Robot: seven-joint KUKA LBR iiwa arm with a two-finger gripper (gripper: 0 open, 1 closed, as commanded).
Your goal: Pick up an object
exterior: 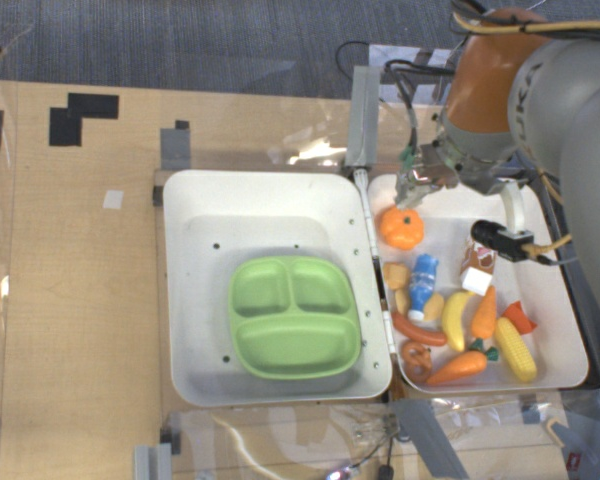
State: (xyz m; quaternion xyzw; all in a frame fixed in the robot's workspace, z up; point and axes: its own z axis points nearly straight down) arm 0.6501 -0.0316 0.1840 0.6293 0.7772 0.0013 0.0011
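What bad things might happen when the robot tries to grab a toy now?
1. The hand hovers right above the round orange fruit; being round, it may roll away when pinched.
2. That fruit sits close to the wall between the bins, so the hand might bump the wall.
3. The banana, carrot and corn lie packed together, so a grab there may catch two toys.

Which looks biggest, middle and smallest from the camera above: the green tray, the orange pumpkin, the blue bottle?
1. green tray, by far the largest
2. orange pumpkin
3. blue bottle, narrower than the pumpkin, though about as long, so these two are close
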